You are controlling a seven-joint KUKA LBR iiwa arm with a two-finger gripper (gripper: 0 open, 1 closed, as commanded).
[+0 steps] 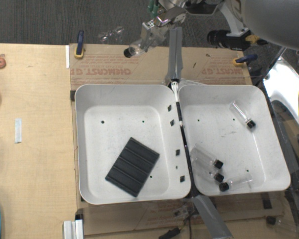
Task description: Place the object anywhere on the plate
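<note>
A black ridged plate (pixel 133 166) lies flat at a slant on the floor of the left bin (pixel 84 133). My gripper (pixel 149 33) hangs high above the back edge of the left bin, over the cardboard. It is shut on a clear vial with a black cap (pixel 136 48), which sticks out of the fingers down and to the left, cap end lowest. Several more clear, black-capped vials lie in the right bin (pixel 274 133): one near the back right (pixel 241 114) and a cluster at the front (pixel 217 169).
A grey divider bar (pixel 175 54) runs from the back down to the seam between the bins. Blue-and-yellow clamps (pixel 79 41) (pixel 244 59) hold the cardboard at the back. The wooden bench (pixel 30 133) stretches away on the left with small items on it.
</note>
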